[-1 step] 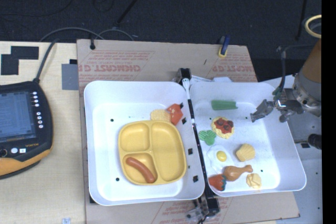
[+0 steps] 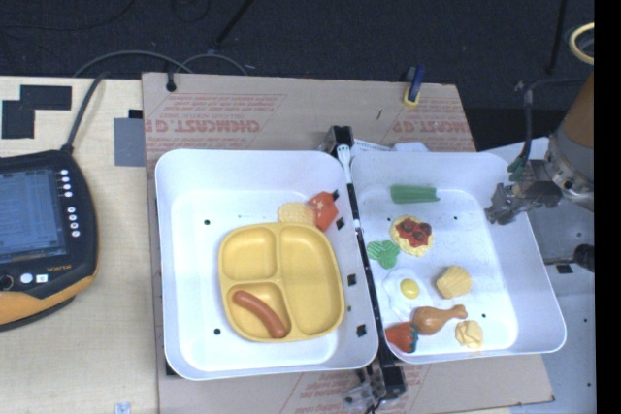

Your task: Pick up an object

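I see the gripper (image 2: 505,205) at the right bin's (image 2: 529,305) far right rim, above the toy food and touching none of it. In that bin lie a green bean pod (image 2: 414,195), a spaghetti plate (image 2: 412,234), a fried egg (image 2: 407,288), a corn piece (image 2: 452,282) and a chicken drumstick (image 2: 439,316). The left bin (image 2: 184,305) holds a yellow divided tray (image 2: 281,278) with a sausage (image 2: 260,312) in its near compartment.
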Available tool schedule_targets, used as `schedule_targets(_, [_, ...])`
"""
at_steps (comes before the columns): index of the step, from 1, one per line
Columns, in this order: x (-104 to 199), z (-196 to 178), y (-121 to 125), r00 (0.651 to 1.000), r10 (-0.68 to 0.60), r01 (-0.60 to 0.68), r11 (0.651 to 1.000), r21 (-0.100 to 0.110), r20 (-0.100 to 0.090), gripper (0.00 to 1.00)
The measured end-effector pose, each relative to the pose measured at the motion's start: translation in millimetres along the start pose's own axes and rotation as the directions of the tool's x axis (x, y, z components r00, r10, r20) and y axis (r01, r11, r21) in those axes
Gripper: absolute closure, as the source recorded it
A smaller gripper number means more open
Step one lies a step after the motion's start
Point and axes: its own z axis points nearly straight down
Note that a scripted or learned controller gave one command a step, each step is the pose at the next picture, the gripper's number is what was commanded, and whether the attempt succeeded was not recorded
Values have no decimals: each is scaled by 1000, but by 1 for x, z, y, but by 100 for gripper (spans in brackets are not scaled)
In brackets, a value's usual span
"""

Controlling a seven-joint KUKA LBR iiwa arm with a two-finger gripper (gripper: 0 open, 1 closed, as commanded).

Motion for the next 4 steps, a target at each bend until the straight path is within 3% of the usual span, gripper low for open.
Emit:
schedule_targets(1, [72, 33, -58, 1000, -3, 3, 1000, 8, -4, 100])
schedule_targets(2, [141, -85, -70, 1000, -7, 7, 1000, -11, 0, 100])
schedule_targets(3, [173, -137, -86, 1000, -3, 3, 1000, -7, 1, 100])
schedule_targets(4, [236, -175, -86, 1000, -6, 6, 1000, -5, 1, 100])
